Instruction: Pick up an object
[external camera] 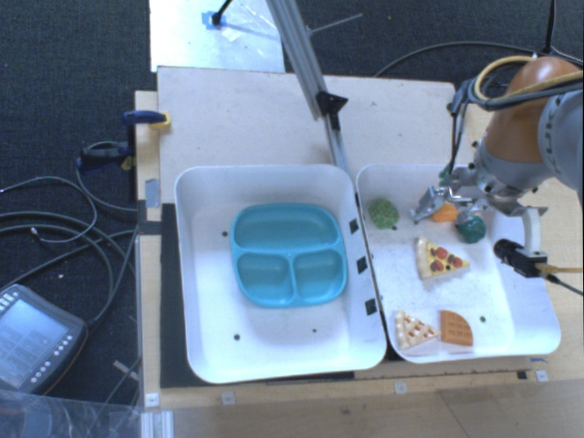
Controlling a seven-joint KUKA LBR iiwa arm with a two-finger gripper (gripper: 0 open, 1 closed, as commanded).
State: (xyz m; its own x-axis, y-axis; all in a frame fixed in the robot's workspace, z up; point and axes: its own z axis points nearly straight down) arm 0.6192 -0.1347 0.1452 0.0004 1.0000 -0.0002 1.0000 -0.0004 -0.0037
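Observation:
My gripper (pixel 440 203) hangs low over the back of the right bin (pixel 529 322). Right beneath its tip, partly hidden by it, lies a small orange object (pixel 444 214). Just to the right of that sits a dark teal round object (pixel 471 229). A green broccoli-like piece (pixel 383 213) rests to the left of the gripper, near the bin's left wall. Towards the front lie a pizza slice (pixel 441 259), a second pizza slice (pixel 413 329) and an orange toast piece (pixel 456 328).
The left bin (pixel 205 336) holds a blue divided plate (pixel 289 254). A slanted metal pole (pixel 306 53) crosses the bench above the seam between the bins. The arm's wrist and a black cable fitting (pixel 516 255) overhang the right bin's right side.

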